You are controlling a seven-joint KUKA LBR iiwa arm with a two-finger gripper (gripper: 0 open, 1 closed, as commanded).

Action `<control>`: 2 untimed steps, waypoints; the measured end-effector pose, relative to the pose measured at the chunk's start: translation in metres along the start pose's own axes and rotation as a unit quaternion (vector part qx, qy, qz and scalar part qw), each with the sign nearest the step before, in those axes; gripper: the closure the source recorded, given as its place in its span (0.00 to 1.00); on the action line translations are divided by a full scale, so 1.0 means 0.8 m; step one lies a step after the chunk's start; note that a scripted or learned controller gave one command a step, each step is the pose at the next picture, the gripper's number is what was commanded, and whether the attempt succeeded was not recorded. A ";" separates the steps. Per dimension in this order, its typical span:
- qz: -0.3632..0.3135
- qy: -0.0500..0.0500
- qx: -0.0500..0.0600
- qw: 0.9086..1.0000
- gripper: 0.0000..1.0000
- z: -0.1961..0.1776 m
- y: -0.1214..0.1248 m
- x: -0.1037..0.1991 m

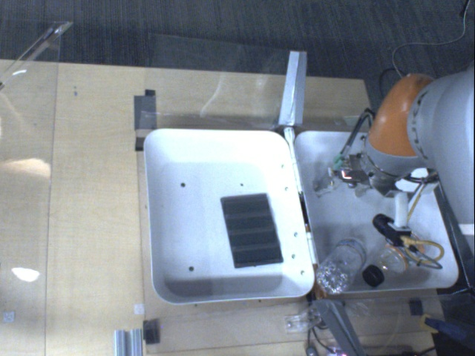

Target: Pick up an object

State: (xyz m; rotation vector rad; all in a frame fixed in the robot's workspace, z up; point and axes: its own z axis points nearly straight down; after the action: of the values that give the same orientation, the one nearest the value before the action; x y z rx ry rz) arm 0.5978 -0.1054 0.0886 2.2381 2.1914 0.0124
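The arm reaches in over the right bin [319, 206], its hand [343, 174] low near the bin's upper left; whether it grips anything I cannot tell. Candidates lie along the bin's lower edge: a clear plastic bottle [340, 265], a black cap [372, 275]. A dark ribbed pad [251, 230] sits alone in the left bin [171, 199].

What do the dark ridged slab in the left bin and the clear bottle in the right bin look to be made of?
The dark ridged slab looks like matte black rubber or foam: it gives no glare and has soft-edged cross ridges, though moulded plastic is possible. The clear bottle looks like thin transparent plastic: the white bin shows through it, with crinkled glints near its lower end. Glass can't be excluded.
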 end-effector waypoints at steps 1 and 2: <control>-0.041 0.000 0.003 0.999 0.00 0.003 0.091 0.020; -0.063 0.000 0.002 0.998 0.00 -0.001 0.078 -0.092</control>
State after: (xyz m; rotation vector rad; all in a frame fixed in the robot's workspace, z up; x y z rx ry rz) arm 0.6585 -0.1805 0.0904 2.0972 2.3284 0.0071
